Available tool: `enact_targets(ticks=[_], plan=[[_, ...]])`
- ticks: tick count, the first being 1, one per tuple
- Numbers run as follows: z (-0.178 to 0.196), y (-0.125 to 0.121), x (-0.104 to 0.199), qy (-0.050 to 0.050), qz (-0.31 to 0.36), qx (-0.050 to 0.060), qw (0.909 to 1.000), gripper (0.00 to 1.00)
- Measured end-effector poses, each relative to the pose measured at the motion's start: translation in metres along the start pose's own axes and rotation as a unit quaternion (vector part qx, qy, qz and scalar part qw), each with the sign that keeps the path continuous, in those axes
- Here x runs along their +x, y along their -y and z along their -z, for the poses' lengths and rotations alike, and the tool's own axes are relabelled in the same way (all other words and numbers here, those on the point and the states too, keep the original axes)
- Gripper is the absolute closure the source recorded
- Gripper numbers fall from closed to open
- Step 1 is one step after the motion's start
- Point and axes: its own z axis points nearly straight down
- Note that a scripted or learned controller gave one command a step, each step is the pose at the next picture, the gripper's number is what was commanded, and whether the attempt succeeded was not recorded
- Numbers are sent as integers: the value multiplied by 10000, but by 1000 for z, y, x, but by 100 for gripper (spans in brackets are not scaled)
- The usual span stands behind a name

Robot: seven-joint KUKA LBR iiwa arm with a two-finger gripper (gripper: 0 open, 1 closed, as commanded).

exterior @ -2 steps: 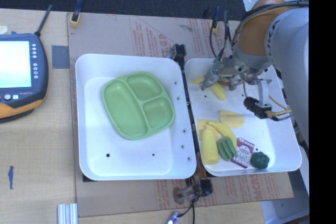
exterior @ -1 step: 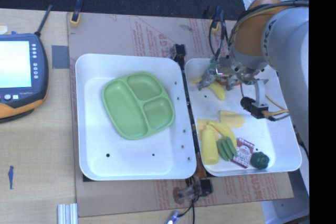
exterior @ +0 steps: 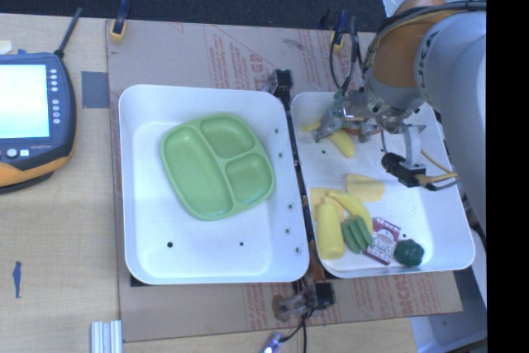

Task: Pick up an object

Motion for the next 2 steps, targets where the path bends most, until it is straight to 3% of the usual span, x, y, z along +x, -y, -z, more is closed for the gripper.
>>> enact_targets(ticks=[2], plan=[[0,0,1,-1,8,1,10000,0]])
